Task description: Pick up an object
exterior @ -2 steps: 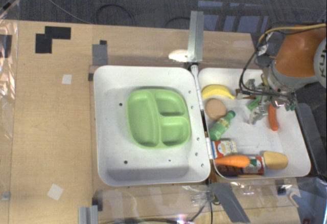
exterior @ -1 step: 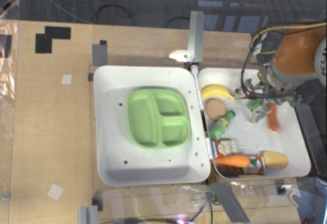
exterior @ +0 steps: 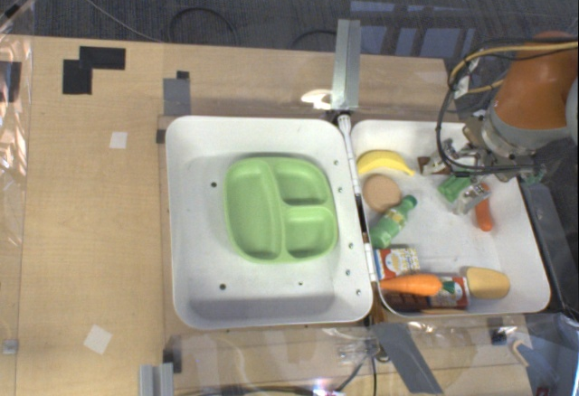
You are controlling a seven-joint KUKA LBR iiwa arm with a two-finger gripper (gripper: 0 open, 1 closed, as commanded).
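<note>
The arm comes in from the upper right, its orange band (exterior: 541, 89) over the right bin's far corner. My gripper (exterior: 463, 179) hangs low over the far right part of the right bin (exterior: 534, 281), directly above a small green item (exterior: 451, 188) and a silvery piece (exterior: 470, 201). A small orange-red piece (exterior: 485, 216) lies just right of them. Elsewhere in that bin are a yellow banana (exterior: 384, 162), a round brown item (exterior: 381, 193), a green bottle (exterior: 393, 222), a printed carton (exterior: 398, 259), a carrot (exterior: 412, 285) and a red bottle with a tan cap (exterior: 472, 286).
The left bin (exterior: 194, 295) holds a green divided plate (exterior: 279, 209). A metal post (exterior: 346, 64) stands behind the seam between the bins. Black cables (exterior: 450, 127) loop down beside the wrist. Bare wooden bench (exterior: 81, 231) stretches to the left.
</note>
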